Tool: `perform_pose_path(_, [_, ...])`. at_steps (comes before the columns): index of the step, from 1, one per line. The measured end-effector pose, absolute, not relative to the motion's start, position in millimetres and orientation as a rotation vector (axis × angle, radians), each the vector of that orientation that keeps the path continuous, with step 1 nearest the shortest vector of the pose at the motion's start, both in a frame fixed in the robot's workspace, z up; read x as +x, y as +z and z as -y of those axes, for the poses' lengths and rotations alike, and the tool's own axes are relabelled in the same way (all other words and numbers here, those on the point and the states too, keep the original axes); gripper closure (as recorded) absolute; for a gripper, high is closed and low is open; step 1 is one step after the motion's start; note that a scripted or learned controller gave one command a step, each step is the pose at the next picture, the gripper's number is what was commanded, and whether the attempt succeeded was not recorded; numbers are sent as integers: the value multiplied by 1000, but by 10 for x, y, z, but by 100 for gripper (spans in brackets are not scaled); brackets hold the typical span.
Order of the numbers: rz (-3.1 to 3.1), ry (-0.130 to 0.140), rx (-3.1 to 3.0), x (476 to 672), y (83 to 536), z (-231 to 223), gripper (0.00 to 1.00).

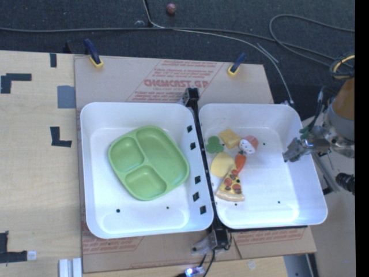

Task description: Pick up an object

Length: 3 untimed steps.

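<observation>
Several toy food pieces lie at the left side of the right bin [288, 206]: a pizza slice [232, 188], a pale yellow piece [221, 165], an orange carrot [240, 161], a yellow block [229, 137], a green round piece [214, 144] and a red-and-white piece [248, 145]. My gripper [292, 152] hangs over the right rim of that bin, well to the right of the food, with nothing seen between its fingers.
The left bin [95, 212] holds a green divided plate [149, 161]. A black divider [199, 154] runs between the bins. Cardboard [173, 77] lies beneath, held by two clamps. Cables cross the dark floor behind.
</observation>
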State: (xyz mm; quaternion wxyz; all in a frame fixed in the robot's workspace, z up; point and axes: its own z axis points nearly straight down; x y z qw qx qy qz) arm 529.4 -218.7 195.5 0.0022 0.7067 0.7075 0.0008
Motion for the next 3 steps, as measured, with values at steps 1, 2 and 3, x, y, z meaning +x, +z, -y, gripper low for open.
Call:
perform_pose_path(1, [-2221,2,2217,5306,2343,2187,100])
perform_pose_path(2, [-2230,0,2216,5210,2301,1561,100])
perform_pose_path(3, [-2231,2,2215,5203,2364,975,100])
